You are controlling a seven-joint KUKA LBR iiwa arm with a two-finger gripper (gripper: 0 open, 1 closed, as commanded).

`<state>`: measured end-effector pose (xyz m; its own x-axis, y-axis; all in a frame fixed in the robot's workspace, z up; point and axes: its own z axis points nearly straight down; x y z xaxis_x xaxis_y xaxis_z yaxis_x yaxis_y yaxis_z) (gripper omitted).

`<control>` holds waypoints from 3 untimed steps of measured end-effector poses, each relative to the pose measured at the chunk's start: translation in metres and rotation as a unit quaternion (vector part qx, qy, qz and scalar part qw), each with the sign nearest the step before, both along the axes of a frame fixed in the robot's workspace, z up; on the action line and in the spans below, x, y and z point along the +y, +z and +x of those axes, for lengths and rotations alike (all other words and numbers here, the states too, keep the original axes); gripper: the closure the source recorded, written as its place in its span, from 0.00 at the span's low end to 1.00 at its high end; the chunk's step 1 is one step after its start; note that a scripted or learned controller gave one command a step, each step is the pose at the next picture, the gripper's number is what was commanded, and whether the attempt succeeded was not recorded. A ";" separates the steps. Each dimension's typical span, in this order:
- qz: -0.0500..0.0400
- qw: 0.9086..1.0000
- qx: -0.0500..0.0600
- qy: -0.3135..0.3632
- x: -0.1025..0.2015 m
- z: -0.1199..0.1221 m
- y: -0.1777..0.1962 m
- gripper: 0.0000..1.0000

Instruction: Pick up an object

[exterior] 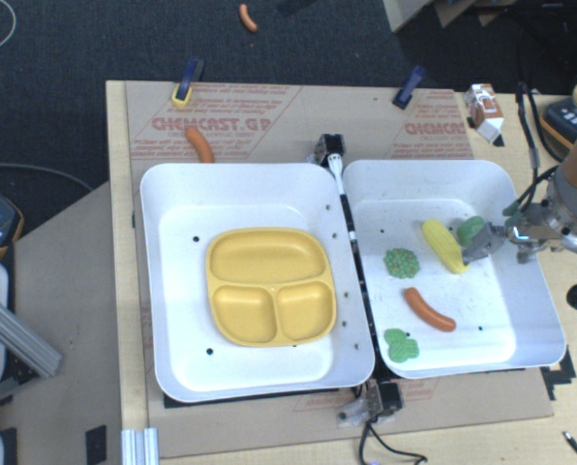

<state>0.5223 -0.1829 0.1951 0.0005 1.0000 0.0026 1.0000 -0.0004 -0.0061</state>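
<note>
A grey metal end effector on a silvery wrist, with thin black cables looping above it.

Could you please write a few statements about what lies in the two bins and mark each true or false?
1. The yellow tray lies in the left bin. True.
2. The corn lies in the left bin. False: it is in the right bin.
3. The hand is over the right bin, near the corn. True.
4. The sausage in the right bin lies on the tray. False: it lies on the bin floor.
5. Another sausage lies on the board behind the left bin. True.
</note>
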 end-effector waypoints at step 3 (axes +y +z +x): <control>0.000 1.000 -0.001 0.000 0.003 0.001 -0.111 0.00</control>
